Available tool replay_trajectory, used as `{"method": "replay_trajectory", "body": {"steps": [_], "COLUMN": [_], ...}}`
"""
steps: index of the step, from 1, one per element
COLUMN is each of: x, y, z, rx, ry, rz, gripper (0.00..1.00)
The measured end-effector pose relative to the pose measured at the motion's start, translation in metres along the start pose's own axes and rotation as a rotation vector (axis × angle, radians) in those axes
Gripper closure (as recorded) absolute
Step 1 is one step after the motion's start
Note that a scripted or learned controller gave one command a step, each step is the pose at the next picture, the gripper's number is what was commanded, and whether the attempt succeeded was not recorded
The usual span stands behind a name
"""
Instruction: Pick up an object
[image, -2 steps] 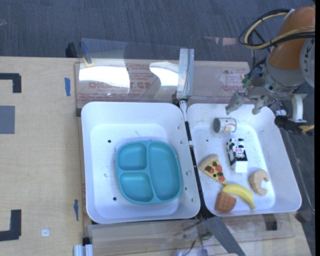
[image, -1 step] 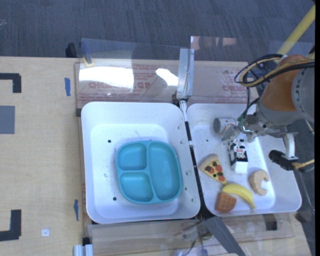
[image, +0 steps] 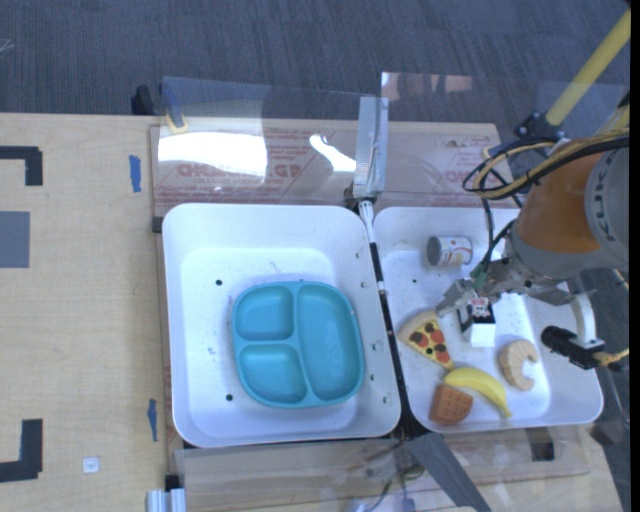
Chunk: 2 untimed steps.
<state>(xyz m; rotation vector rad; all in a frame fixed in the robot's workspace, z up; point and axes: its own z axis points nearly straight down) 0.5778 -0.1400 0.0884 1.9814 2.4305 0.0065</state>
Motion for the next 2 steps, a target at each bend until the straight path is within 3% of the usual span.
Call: {"method": "replay_trajectory", "body": {"steps": [1,2], "x": [-0.001,0.036], "y": [0.002,0.035], "z": [-0.013,-0.101], "rx": [-0.007,-0.002], "ry": [-0.003,0.000], "rz": [0.001,0.059], "gripper": [1.00,1.00]}}
